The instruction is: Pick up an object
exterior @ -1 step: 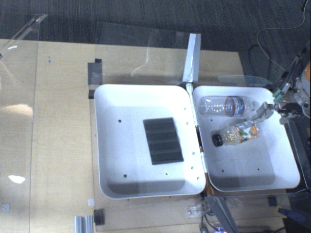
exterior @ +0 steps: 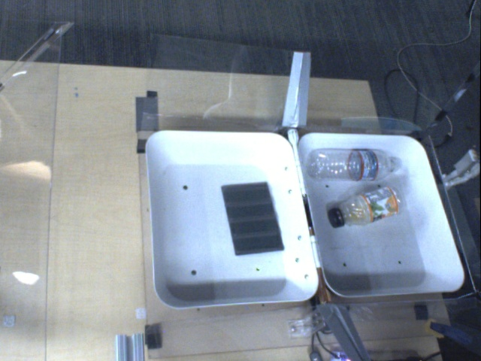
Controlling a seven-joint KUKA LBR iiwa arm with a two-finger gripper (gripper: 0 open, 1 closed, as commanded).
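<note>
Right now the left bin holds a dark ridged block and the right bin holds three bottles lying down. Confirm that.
Not quite: the camera view shows two bottles in the right bin, not three, a clear bottle and a dark-capped bottle, both lying down. The dark ridged block does lie in the left bin.

Ridged pad (exterior: 252, 218) in left bin (exterior: 161, 201), two bottles (exterior: 353, 164) (exterior: 366, 207) in right bin (exterior: 443, 239)

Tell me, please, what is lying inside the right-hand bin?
Two bottles lie on their sides in the right bin: a clear bottle behind, a black-capped bottle nearer. Whatever lies beneath them is covered.
</note>
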